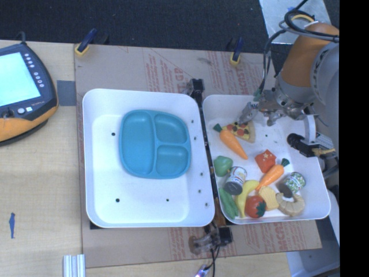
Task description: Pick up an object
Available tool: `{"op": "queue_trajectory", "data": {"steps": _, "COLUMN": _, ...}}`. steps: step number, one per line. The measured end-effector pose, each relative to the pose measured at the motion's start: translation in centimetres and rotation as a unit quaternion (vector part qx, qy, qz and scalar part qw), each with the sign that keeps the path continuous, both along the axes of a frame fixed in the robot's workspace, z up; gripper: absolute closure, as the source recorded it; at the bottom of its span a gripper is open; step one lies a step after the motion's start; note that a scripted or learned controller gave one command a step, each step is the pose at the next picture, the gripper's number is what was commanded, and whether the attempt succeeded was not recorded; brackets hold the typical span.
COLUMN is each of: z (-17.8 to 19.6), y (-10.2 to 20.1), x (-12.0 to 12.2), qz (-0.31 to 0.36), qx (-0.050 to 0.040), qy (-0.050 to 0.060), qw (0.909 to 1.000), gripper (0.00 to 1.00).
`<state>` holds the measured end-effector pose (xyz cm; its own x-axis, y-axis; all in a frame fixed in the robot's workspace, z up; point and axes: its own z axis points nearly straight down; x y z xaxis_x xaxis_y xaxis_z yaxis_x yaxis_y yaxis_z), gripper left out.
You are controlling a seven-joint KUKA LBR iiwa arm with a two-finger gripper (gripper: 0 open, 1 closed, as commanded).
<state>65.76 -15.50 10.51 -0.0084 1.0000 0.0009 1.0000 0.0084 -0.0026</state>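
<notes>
Bench top: cardboard sheet, two bins, handheld screen.

The pale wood bench point(40, 183) carries a brown cardboard sheet point(144, 74), held at its far edge by two clamps point(85, 42). The left bin point(98, 154) sits on the sheet, the right bin point(320, 203) touching or just beside it to the right. Left of the left bin, off the sheet, lies an orange-edged handheld screen point(20, 91). A small blue mark point(12, 224) shows on the wood near the front-left corner.
</notes>
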Motion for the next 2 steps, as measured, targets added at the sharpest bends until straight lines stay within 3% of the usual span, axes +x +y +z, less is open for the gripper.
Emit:
{"op": "queue_trajectory", "data": {"steps": 1, "z": -1.4, "y": 2.5, "x": -7.6, "qz": -0.002, "qx": -0.0007, "qy": 0.002, "qw": 1.0000, "gripper": 0.00}}
{"op": "queue_trajectory", "data": {"steps": 2, "z": -1.2, "y": -1.6, "x": -0.2, "qz": -0.002, "qx": 0.0001, "qy": 0.002, "qw": 1.0000, "gripper": 0.00}}
